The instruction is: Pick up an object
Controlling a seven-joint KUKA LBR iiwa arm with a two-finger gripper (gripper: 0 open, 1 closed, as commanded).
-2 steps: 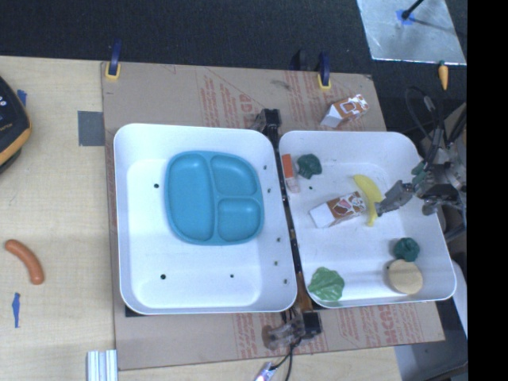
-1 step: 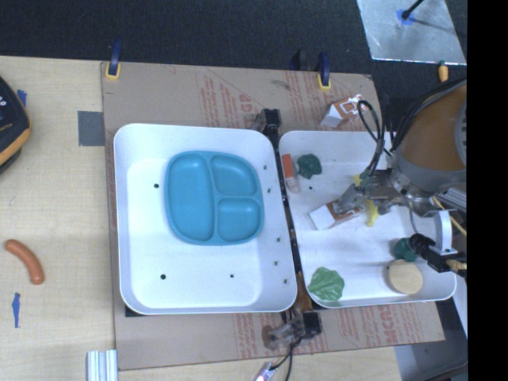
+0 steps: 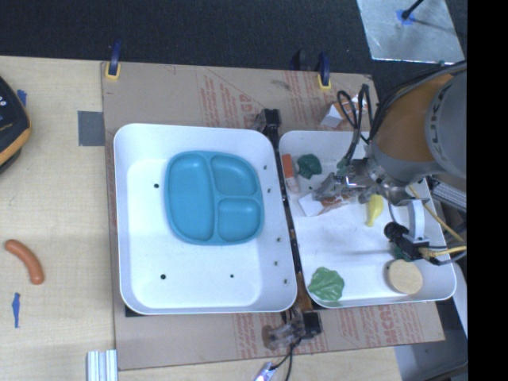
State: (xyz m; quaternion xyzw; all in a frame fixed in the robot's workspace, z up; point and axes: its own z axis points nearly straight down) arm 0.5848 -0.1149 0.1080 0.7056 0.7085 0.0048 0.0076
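While the grey arm [image 3: 432,133] with its orange band reaches in from the right, its wrist bends down over the upper part of the right bin [image 3: 357,288], and the tool [image 3: 333,187] hangs low near that bin's left wall. Whether the tool is open or closed cannot be told, and nothing can be seen in its grip.

Several small things lie in the right bin: a dark green piece [image 3: 308,164] near the top left, an orange stick [image 3: 287,170] against the left wall, a yellow piece [image 3: 373,209] just right of the tool, a leafy green item [image 3: 326,283] at the bottom, and a round tan disc [image 3: 404,277] at the bottom right.

A blue divided plate [image 3: 213,196] rests in the left bin [image 3: 143,292]. Both bins sit on brown cardboard [image 3: 198,94] clamped to a pale wooden tabletop [image 3: 48,213]. A sausage-shaped toy [image 3: 25,260] lies on the tabletop at far left. Dark floor [image 3: 198,14] lies beyond the tabletop's far edge.
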